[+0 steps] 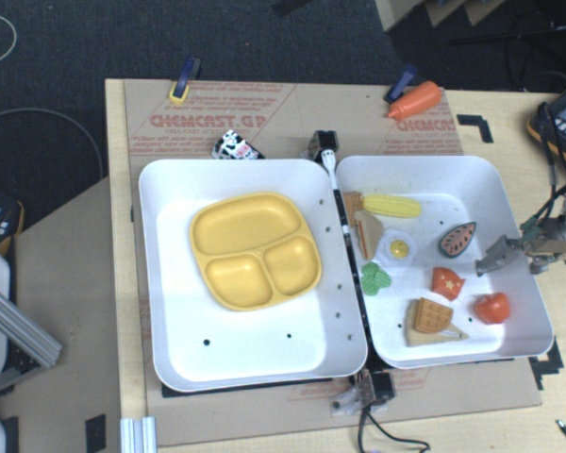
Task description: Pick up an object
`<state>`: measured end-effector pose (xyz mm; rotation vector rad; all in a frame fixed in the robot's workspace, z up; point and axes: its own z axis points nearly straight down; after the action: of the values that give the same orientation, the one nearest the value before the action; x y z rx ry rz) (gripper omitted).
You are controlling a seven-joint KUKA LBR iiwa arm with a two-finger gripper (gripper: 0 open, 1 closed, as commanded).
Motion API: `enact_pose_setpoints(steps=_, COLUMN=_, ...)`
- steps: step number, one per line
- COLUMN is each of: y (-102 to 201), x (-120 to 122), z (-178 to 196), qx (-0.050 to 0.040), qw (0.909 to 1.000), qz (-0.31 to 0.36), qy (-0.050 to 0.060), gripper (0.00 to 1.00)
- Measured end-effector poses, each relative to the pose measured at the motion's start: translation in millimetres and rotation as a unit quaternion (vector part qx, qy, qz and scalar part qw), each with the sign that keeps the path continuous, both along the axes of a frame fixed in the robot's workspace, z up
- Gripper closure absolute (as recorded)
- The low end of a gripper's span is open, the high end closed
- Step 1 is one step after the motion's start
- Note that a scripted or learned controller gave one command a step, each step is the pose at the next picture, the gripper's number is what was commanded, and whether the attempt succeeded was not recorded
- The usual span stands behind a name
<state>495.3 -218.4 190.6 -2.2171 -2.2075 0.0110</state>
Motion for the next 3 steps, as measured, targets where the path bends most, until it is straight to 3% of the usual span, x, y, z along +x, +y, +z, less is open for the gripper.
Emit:
enact_pose_setpoints(steps=1, y=0.5, x=3.5, z=7.1, qx=-0.0021, qw=1.0000, qz=0.002, qy=-0.007, gripper=0.00)
enact_pose_setpoints(steps=3, y=2.6, x=1.1, z=-97.1, qx=0.0011, qw=1.0000, qz=0.002, qy=-0.006, gripper=0.00)
